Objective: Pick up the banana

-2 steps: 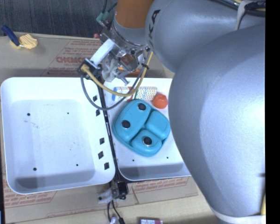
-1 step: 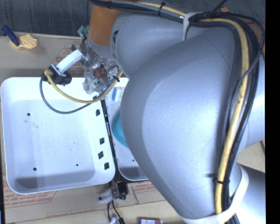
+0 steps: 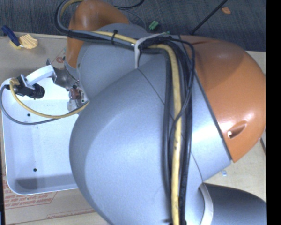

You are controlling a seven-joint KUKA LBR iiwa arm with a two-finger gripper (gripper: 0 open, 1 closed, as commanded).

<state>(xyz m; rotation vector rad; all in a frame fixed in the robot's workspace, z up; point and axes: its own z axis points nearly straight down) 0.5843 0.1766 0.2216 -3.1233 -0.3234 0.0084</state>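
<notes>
The grey arm (image 3: 145, 144) with its orange band (image 3: 234, 93) spreads across most of the view and hides the right bin and much of the left one. Its wrist reaches over the back right part of the left white bin (image 3: 18, 172). The gripper (image 3: 73, 95) appears there as a cluster of metal parts below an orange joint (image 3: 91, 18), with a white bracket (image 3: 37, 74) and a black plug (image 3: 32, 92) beside it. A yellow and black cable (image 3: 37, 118) loops from it over the bin floor.
A small blue and yellow object (image 3: 22, 40) lies on the bench behind the left bin. The bin's visible floor (image 3: 37, 144) is bare white. Cardboard with red print (image 3: 33, 198) edges the bin's front. Cables (image 3: 175, 125) run along the arm.
</notes>
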